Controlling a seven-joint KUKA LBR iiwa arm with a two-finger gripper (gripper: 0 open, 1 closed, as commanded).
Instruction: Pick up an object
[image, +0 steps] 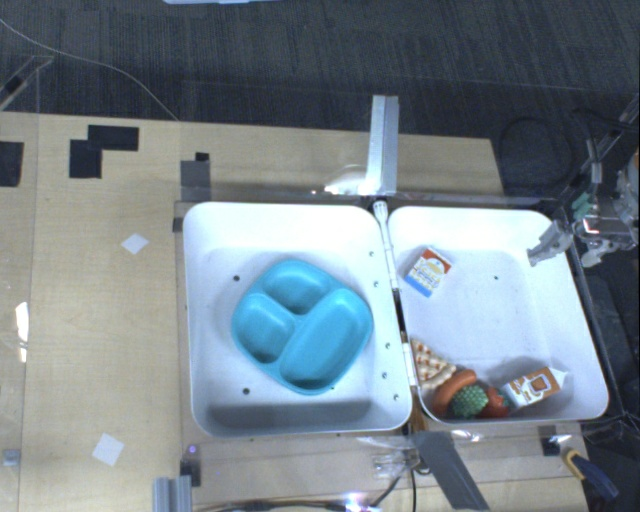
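The right bin (500, 310) holds a few small items. A small white, orange and blue carton (427, 271) lies near its upper left. Along the front wall sit a waffle-patterned piece (430, 365), a red and green toy vegetable (466, 397) and an orange and white juice carton (533, 387). My gripper (578, 232) hangs at the right bin's far right corner, above the rim and well away from all of these items. Nothing is seen in its grasp.
The left bin (210, 300) carries a blue divided plate (302, 325) in its middle. A metal post (384, 145) stands behind the wall between the bins. Cables and dark floor lie to the right of the bench.
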